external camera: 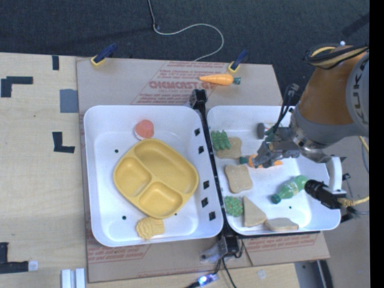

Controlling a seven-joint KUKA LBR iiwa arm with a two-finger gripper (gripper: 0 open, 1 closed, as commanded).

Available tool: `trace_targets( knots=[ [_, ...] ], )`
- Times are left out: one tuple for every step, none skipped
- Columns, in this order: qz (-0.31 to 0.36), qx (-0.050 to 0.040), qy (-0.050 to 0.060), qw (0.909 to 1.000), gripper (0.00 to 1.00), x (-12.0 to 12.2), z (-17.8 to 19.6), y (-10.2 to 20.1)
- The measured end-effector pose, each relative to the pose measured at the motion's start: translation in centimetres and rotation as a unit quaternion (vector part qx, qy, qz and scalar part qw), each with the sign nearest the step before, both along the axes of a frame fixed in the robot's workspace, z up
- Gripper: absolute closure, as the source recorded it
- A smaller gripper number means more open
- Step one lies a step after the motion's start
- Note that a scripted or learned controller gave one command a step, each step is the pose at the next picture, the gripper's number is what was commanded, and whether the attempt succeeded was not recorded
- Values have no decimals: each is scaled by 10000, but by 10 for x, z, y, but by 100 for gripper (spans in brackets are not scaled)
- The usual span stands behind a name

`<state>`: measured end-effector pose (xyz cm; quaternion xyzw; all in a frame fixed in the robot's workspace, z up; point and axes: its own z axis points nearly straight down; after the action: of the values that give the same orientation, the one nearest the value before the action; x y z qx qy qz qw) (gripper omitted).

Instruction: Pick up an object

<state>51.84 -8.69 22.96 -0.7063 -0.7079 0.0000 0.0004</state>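
My gripper (268, 153) hangs low over the middle of the right bin (318, 224). A small orange toy with a teal end (252, 159) lies right at its tip, touching or just under it; I cannot make out whether it is gripped. Around it in this bin lie a tan bread slice (238, 177), a green bottle (289, 188), a green leafy piece (220, 140) on another slice (233, 149), a green piece (234, 206), a triangular slice (253, 213) and a flat slice (281, 224).
The left bin (96, 161) holds a yellow divided plate (156, 177), a red disc (144, 129) and a yellow waffle-like piece (149, 227). A toy carrot (216, 80) lies on the cardboard behind the bins. A small grey object (262, 129) sits behind the gripper.
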Motion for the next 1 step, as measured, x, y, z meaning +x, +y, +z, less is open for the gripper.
trace_targets(
  knots=[
    [3,0,4,10000,100,-3,4,12]
  ],
)
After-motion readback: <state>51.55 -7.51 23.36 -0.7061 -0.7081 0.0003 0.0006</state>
